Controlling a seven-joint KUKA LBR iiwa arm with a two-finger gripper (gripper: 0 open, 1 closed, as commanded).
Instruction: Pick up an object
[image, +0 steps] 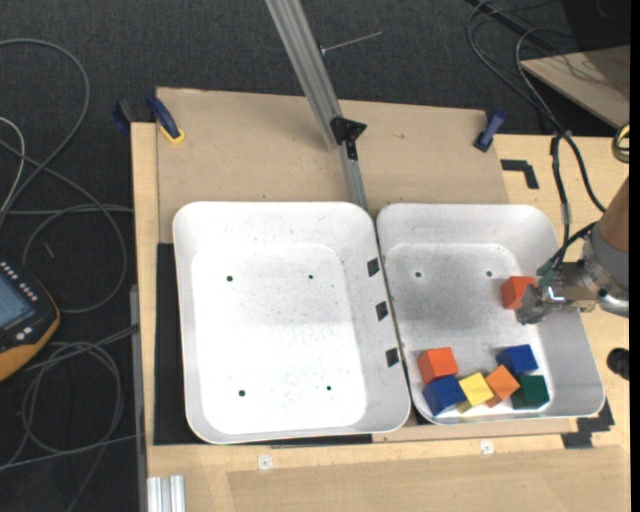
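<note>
An orange-red block (514, 291) sits in the right bin (440, 232), near its right wall. My gripper (536, 303) comes in from the right and its tip is right against this block's right side, partly covering it. A cluster of blocks lies at the bin's front: an orange block (436, 362), a blue block (443, 394), a yellow block (476, 389), a smaller orange block (502, 381), a second blue block (517, 358) and a green block (532, 391).
The left bin (270, 225) stands beside the right one, with black clips between them. A metal pole (318, 90) slants down to the bins' back edge. Cables hang by the arm on the right.
</note>
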